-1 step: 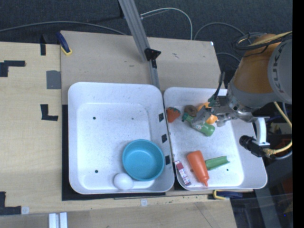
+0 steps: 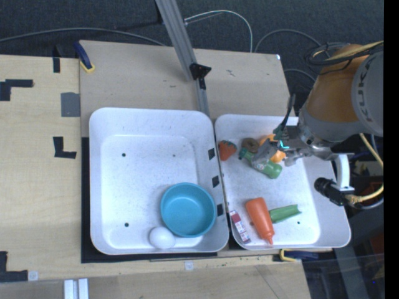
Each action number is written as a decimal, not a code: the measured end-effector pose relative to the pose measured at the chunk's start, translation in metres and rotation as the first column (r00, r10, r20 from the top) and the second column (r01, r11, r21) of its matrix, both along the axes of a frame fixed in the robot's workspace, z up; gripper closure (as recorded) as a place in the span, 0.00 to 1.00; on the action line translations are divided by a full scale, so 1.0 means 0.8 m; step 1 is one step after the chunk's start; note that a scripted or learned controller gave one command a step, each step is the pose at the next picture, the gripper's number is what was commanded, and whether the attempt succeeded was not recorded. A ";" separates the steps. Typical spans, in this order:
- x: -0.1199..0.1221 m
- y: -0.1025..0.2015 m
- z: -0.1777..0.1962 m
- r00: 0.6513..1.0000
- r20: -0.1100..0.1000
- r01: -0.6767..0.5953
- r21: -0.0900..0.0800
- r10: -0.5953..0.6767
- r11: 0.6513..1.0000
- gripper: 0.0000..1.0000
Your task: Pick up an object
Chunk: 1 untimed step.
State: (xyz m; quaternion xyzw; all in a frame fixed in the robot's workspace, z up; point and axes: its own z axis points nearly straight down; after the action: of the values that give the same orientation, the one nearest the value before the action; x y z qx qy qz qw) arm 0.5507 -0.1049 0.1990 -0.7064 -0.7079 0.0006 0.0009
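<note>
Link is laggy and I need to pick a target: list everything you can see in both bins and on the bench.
Bowl: 1, blue, left bin, near front.
Ball: 1, white, left bin, touching the bowl.
Bottle: 1, orange, right bin, front.
Green stick: 1, right bin, beside the bottle.
Small red-white item: 1, right bin, front-left edge.
Strawberry-like toy: 1, red, right bin, back-left.
Cluttered toys: green and orange, count unclear, under the gripper.
Bins: 2, white.
Gripper: 1, over right bin.

Grey arm with orange band (image 2: 336, 95) reached in from the right, gripper (image 2: 278, 149) low over right bin (image 2: 324, 229) among small toys, blue bowl (image 2: 187, 208) and white ball (image 2: 161, 236) sat in left bin (image 2: 112, 142), orange bottle (image 2: 260, 219) lay beside green piece (image 2: 284, 213)
</note>
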 end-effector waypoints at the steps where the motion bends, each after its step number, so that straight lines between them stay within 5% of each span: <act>1: -0.001 0.002 -0.054 1.000 -0.004 0.001 0.000 -0.001 1.000 0.00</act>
State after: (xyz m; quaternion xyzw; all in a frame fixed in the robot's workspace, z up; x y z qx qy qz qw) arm 0.5495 -0.1031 0.1554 -0.7066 -0.7076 0.0023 0.0023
